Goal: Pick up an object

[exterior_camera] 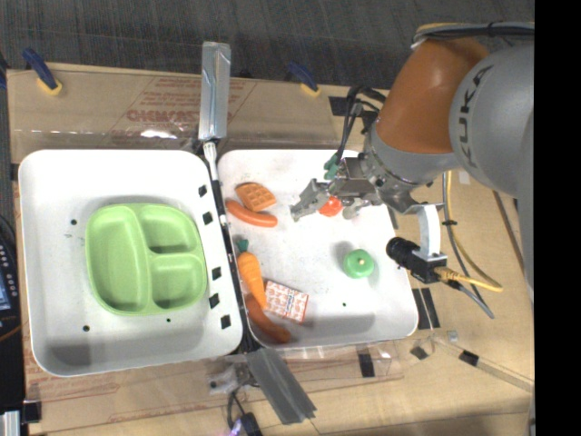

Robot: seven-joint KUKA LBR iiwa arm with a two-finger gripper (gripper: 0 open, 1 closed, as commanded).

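My gripper (327,205) hangs over the back middle of the right bin (390,307), reaching in from the right. Its two grey fingers (304,204) stand spread apart, so it is open. A small red round object (330,207) shows in the gap between them; I cannot tell whether either finger touches it. To the left lie a brown waffle (255,194) and a red sausage (251,214). A green round piece (359,262) sits in front of the gripper.
An orange carrot (251,278), a second sausage (270,326) and a small red-and-white box (286,302) lie at the right bin's front left. The left bin (45,198) holds a green divided plate (145,257). A metal divider (213,89) stands between the bins.
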